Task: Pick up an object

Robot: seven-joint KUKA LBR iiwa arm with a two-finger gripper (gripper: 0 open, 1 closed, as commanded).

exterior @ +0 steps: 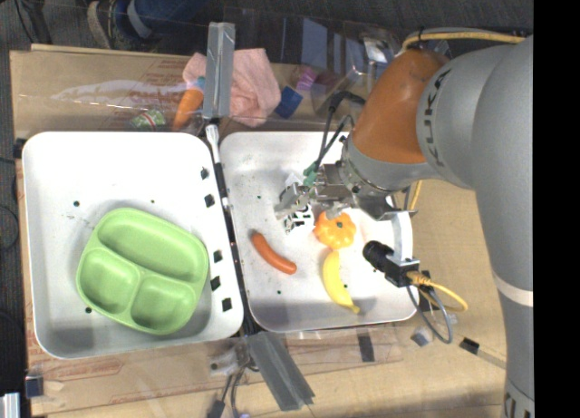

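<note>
The bench [91,76] is a tan, board-like surface, and two shallow white bins sit on it side by side. The right bin [258,158] lies directly beneath the gripper [294,206]; the left bin [54,162] is just beside it, on the far side from the arm. Beyond the bins, up from the gripper, a pink cloth [249,81] lies bunched on the bench, with a crumpled clear plastic bag [113,94] further left along the same edge.

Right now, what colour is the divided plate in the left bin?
Light green. The divided plate shows best in the camera view, lying in the left bin.
</note>
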